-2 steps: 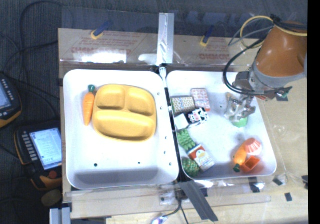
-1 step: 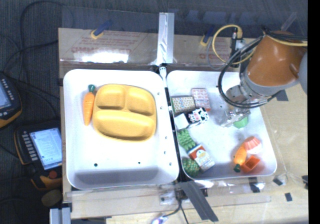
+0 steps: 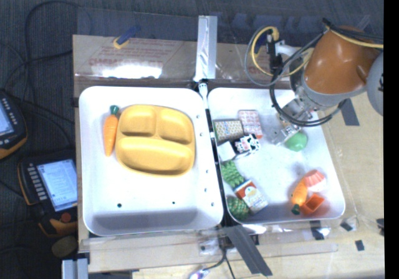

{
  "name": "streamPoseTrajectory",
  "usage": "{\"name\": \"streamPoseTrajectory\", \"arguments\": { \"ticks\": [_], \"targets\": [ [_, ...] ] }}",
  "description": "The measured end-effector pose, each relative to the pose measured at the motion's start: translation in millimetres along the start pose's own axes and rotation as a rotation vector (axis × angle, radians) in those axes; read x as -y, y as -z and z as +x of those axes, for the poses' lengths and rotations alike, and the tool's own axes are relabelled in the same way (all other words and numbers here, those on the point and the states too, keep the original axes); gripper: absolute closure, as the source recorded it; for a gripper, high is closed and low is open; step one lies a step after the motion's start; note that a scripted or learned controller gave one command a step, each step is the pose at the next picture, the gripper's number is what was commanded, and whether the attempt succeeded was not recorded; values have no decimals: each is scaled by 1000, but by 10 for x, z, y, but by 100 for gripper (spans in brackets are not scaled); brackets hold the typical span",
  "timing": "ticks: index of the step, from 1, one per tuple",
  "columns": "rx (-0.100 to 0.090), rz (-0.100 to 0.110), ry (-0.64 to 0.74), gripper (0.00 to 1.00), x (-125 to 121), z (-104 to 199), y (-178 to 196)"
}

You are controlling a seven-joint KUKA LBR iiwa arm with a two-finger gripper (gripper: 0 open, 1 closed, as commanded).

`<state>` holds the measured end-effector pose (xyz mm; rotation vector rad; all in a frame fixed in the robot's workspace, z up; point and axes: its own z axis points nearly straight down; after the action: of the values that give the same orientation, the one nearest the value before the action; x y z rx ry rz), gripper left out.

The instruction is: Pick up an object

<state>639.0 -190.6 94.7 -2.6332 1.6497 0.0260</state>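
In the left bin [image 3: 93, 209] lay a yellow tray [image 3: 156, 139] with a carrot [image 3: 110, 131] beside it. In the right bin [image 3: 333, 175] lay small packets and a green ball [image 3: 297, 141], just under the pincer [image 3: 288, 123]; whether it was spread, I cannot tell.

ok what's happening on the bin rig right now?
The grey KUKA arm with the orange band reaches in over the right white bin, its claw low at the bin's back, right beside a small round green object. Nothing visibly held. That bin also has small printed boxes, green veg pieces and an orange toy carrot. The left white bin holds a yellow divided tray and another carrot.
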Motion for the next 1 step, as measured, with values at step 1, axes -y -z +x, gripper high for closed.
{"name": "streamPoseTrajectory", "arguments": {
  "ticks": [1],
  "targets": [
    [-30,-5,196,100,-564,-106,-32]
  ]
}}
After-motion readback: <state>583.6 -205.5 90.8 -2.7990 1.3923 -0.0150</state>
